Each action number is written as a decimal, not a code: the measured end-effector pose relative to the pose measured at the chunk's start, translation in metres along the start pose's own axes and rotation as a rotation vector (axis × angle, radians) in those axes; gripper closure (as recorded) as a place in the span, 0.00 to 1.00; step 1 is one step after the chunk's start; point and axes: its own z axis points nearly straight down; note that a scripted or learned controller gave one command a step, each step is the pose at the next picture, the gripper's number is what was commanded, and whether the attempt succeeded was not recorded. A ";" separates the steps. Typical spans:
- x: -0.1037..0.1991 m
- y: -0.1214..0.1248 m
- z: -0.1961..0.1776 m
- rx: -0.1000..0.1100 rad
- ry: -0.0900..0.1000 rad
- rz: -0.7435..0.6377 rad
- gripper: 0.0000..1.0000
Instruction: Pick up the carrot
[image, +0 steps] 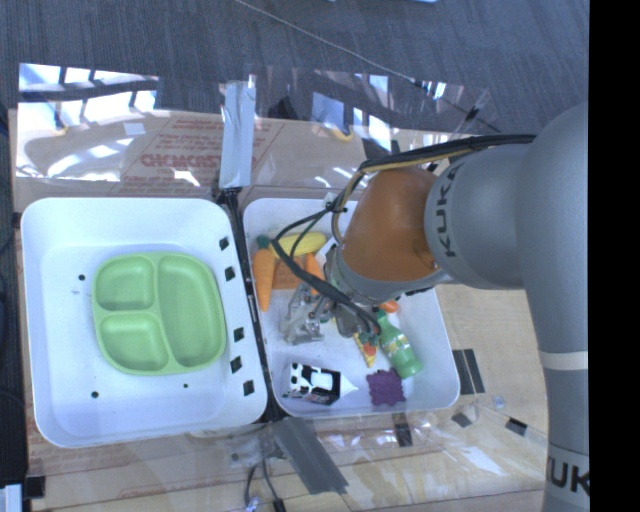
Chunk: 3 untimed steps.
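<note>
The carrot is an orange wedge with a green top, lying along the left wall of the right bin. My gripper hangs low in the middle of that bin, just right of the carrot and a little nearer the front. Its metal fingers point down at the bin floor, and the arm's orange band and wrist cover much of the bin behind it. No part of the carrot shows between the fingers.
In the right bin lie a yellow banana-like piece at the back, a green bottle, a purple grape bunch and a black-and-white carton at the front. The left bin holds a green divided plate.
</note>
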 end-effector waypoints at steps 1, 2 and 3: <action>-0.048 -0.028 -0.002 0.002 -0.004 -0.003 0.00; -0.068 -0.011 -0.002 0.001 -0.005 0.177 0.00; -0.070 -0.009 -0.013 0.001 -0.009 0.168 1.00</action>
